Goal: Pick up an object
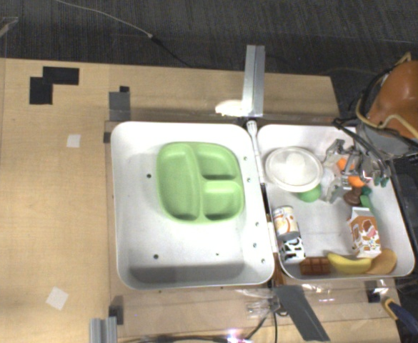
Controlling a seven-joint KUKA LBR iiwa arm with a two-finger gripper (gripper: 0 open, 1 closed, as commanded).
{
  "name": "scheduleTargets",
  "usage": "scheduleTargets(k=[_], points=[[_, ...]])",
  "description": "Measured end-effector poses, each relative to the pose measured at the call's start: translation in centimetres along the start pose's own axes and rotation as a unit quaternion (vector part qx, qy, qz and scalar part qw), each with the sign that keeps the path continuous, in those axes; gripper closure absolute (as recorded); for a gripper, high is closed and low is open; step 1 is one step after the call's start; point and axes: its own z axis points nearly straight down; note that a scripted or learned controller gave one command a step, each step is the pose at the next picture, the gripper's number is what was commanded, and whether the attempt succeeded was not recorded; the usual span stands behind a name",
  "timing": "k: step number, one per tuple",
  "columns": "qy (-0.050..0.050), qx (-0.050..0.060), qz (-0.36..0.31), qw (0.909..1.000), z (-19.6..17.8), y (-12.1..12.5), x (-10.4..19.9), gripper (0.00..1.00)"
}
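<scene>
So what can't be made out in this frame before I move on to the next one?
- Pincer, camera view: a small blurred tangle of metal and orange, so open or shut is unreadable, and so is anything held.
- Small dark object below it: too small to identify.
- Green item: mostly hidden under the white bowl.
- Brown block: partly covered by the banana.
- Carton print: too small to read.

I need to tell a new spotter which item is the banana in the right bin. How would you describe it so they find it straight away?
Look at the right bin of the two white ones, then down to its near edge. The banana lies flat along that edge, between a brown bar and the corner, just below a small carton. It is the only long, curved yellow thing there.
</scene>
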Motion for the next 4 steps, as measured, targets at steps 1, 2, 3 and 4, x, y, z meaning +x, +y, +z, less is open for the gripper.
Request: scheduleTargets(k=[1,2,3,4], points=[[-0.002,0.000,0.036,0.9994,-0.3,-0.1,7.1,0.00],[-0.003,0.001,0.054,0.9985,-0.3,-2.6,7.7,0.00],[-0.004,0.001,0.074,0.9972,-0.4,-3.1,12.7,0.00],[-0.006,0.003,0.057,0.9983,-0.4,-2.3,13.2,0.00]])
